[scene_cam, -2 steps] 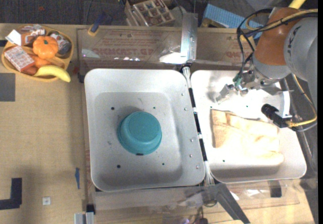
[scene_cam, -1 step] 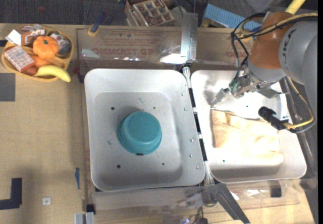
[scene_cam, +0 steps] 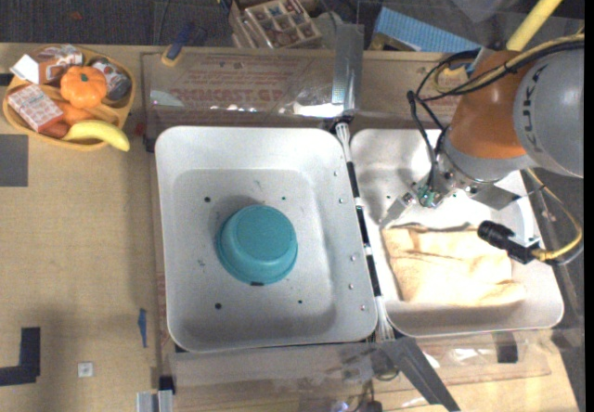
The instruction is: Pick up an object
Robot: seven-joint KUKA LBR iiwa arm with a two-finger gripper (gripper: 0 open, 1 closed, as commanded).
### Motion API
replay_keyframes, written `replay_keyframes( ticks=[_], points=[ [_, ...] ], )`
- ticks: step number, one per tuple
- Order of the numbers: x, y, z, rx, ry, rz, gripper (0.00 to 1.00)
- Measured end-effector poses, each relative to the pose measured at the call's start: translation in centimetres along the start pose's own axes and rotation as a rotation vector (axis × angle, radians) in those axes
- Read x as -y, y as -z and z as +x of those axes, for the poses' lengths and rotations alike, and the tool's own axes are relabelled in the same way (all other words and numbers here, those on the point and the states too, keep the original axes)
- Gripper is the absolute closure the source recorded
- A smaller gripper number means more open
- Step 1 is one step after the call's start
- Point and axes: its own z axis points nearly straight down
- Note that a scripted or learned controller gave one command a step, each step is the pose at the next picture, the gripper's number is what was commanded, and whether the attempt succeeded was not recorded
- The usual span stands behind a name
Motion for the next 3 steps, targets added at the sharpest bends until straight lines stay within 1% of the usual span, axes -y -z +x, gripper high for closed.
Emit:
replay_keyframes(
  ticks=[1, 2, 3],
  points=[
    [-5.0, -0.2, -3.5, 0.002, -0.190, 0.001, 0.00],
    [3.4, 6.9, 1.0, -0.003, -0.187, 0.006, 0.00],
    [5.9, 0.3, 0.0, 0.003, -0.160, -0.006, 0.00]
  ],
)
